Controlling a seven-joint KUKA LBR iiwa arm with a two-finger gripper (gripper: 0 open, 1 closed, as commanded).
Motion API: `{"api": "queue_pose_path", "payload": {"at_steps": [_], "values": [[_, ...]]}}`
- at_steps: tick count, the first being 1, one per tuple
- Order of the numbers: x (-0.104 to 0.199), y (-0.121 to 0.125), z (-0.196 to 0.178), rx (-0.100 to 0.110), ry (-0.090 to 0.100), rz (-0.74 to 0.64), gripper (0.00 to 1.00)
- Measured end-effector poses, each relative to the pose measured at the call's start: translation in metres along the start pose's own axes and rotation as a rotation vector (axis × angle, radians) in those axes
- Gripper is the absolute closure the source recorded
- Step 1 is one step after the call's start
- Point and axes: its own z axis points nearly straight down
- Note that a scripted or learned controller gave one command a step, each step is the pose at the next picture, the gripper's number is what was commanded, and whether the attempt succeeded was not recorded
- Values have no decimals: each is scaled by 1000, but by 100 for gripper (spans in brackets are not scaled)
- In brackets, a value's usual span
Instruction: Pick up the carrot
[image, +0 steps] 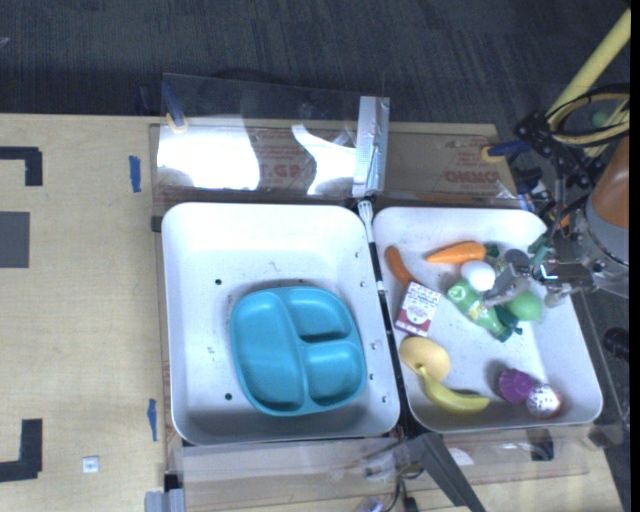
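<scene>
Gripper (512, 283) low in right bin (580, 350), over green toys; finger spread cannot be told. Carrot (456, 253) just left and far of it, apart, lying flat. Long axis runs left-right, tapered tip left, green top right. Orange, smooth, beside a white ball (481, 277).

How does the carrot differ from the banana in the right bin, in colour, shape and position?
The carrot is orange with a green leafy end; the banana is plain yellow. The carrot is straight and tapered, while the banana curves. The carrot lies near the far side of the right bin, close to the gripper; the banana lies near the bin's front edge, away from it. Both lie flat among other toy foods.
</scene>
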Motion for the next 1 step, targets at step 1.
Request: {"api": "queue_pose_path", "payload": {"at_steps": [1], "values": [[23, 58, 12, -4, -2, -163, 0]]}}
